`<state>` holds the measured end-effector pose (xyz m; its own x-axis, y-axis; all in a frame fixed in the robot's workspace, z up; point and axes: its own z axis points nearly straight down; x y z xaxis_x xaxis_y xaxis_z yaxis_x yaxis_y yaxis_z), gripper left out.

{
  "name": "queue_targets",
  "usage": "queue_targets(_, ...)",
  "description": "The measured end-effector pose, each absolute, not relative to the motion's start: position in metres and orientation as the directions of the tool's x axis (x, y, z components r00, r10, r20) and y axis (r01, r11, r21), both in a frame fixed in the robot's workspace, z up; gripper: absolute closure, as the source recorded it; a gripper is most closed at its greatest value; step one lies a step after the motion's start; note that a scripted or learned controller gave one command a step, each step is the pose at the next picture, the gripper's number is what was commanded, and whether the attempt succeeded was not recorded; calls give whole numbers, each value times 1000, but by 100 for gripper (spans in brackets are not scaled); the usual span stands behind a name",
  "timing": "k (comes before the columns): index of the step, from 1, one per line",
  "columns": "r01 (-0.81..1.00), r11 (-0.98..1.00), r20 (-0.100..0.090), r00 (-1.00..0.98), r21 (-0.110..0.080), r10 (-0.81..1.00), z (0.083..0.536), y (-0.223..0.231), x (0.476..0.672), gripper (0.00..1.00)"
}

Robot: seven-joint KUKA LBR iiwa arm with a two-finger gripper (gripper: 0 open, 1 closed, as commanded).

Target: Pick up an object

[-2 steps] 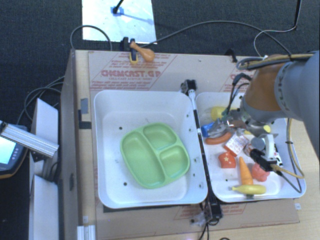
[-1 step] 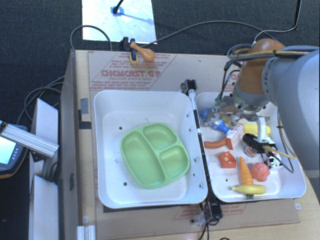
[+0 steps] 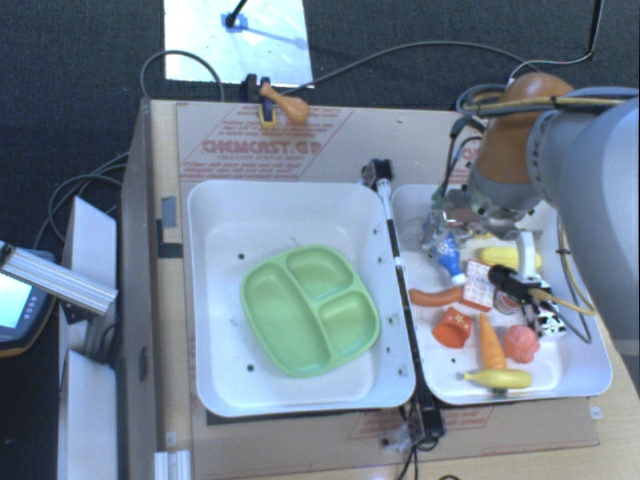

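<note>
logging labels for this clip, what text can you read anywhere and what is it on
"CHEMCAST GP", as best it reads: red print on the brown sheet under the bins, behind the left bin.
Smaller red lines above and below that word: too blurred to read.
Red and white packet in the right bin: print too small to read.
Blue and white bottle by the gripper: no legible label.

the green divided plate [image 3: 310, 310] looks like smooth, slightly glossy plastic, as do both white bins [image 3: 225, 228] (matt at the rims). the bench top [image 3: 260, 148] is printed brown cardboard.
</note>
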<state>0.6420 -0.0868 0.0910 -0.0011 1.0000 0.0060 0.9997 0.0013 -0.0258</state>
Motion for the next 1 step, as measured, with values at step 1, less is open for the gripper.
queue_targets(1, 1000, 7, 1, -7, 7, 1000, 187, -23, 627, 100)
